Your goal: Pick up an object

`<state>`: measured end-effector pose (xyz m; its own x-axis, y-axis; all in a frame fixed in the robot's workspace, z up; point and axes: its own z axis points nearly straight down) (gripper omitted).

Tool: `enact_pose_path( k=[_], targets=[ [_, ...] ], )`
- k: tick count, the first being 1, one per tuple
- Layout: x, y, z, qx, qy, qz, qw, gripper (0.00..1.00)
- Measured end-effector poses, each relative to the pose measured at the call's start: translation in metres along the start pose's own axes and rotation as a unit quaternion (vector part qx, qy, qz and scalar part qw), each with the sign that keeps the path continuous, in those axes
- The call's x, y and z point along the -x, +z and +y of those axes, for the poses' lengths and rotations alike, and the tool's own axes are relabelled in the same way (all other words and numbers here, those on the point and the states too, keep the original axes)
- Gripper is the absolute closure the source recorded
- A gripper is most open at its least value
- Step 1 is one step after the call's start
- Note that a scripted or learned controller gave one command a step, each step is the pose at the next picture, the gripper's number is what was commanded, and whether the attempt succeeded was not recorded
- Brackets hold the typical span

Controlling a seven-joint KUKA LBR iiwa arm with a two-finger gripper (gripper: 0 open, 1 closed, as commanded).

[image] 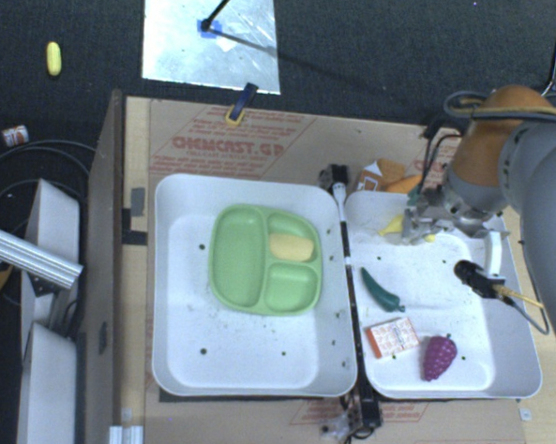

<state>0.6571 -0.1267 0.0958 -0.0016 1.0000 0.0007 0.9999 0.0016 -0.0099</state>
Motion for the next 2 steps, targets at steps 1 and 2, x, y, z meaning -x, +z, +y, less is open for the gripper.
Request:
enact_pose_path(
  k=[1, 2],
  targets=[
    [0.0, 0.0, 0.0, 0.0, 0.0, 0.0, 1.0, 0.0],
    [0.0, -0.011, 0.001, 0.001, -0.001, 0.0, 1.0, 1.0]
  ],
)
